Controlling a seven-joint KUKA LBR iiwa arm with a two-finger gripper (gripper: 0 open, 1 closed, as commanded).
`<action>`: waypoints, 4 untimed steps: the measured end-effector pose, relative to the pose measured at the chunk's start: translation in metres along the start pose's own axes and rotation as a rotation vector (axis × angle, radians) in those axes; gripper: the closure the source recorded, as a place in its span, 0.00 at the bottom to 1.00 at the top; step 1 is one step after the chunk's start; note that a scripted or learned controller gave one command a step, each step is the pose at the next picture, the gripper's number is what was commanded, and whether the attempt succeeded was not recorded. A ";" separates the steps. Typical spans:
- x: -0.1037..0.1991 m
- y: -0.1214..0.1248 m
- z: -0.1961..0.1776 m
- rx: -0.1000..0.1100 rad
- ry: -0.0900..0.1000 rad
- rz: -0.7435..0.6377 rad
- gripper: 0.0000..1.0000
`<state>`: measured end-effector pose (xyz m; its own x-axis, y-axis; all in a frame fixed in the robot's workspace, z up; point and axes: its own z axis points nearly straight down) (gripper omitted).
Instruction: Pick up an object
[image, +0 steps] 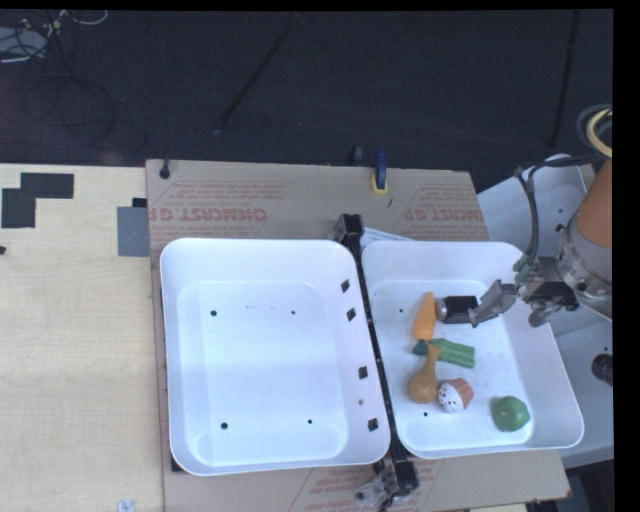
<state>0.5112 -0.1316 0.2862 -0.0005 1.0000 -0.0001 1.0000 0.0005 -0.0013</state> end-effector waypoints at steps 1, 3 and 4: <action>0.052 0.037 0.175 0.015 0.005 -0.003 0.00; 0.111 0.071 0.095 -0.005 0.002 -0.006 1.00; 0.119 0.098 -0.013 -0.012 0.000 -0.002 1.00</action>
